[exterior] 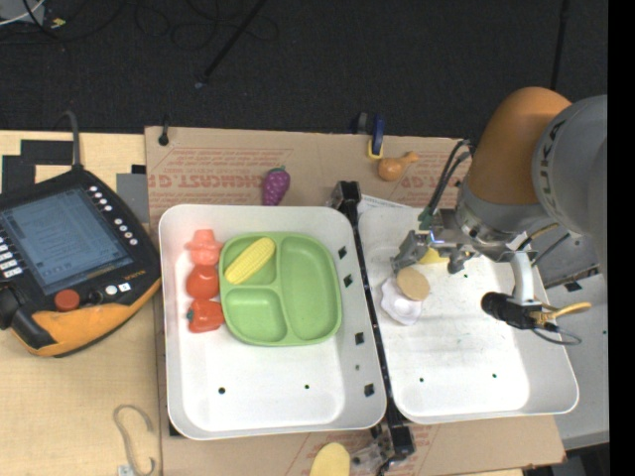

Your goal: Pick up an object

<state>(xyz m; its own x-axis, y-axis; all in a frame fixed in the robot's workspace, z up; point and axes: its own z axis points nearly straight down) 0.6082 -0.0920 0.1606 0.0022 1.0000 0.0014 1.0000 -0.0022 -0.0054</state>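
My gripper [433, 250] hangs low over the right bin [496, 385], near its upper left part, and I cannot tell how it is set. Just below it and a little to the left lies a tan round piece [413, 286], resting against a white object [399, 307] lower still. A bit of yellow [433, 257] shows right under my gripper. Well to my left, in the left bin [258, 385], a green divided plate [283, 291] carries a yellow corn cob [248, 259], with red toys [202, 284] stacked along its far side. Above my gripper, outside the bins on the surface, sit an orange pear-shaped toy [394, 166] and a purple one [276, 184].
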